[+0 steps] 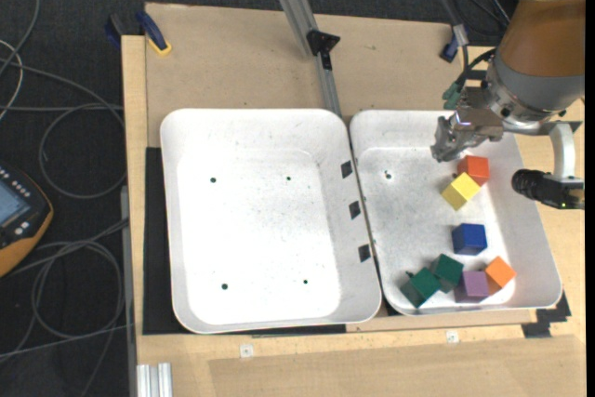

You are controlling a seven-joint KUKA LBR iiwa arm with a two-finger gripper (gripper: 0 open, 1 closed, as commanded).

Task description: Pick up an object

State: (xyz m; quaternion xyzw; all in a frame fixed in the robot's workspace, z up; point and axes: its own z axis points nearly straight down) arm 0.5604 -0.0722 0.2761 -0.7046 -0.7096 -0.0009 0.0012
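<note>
The gripper (453, 144) is hovering near the right bin's (400, 130) far edge; its opening cannot be told. The orange block (477, 167) and yellow block (460, 191) are lying just beside it, toward the bin's right edge.

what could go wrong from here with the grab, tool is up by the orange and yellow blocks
1. The tool sits over the right bin just beside the orange block, which touches the yellow block; a descent could nudge one into the other rather than grip either.
2. The green blocks, purple block and second orange block crowd the bin's near corner, leaving little room to reach in around any one of them.
</note>
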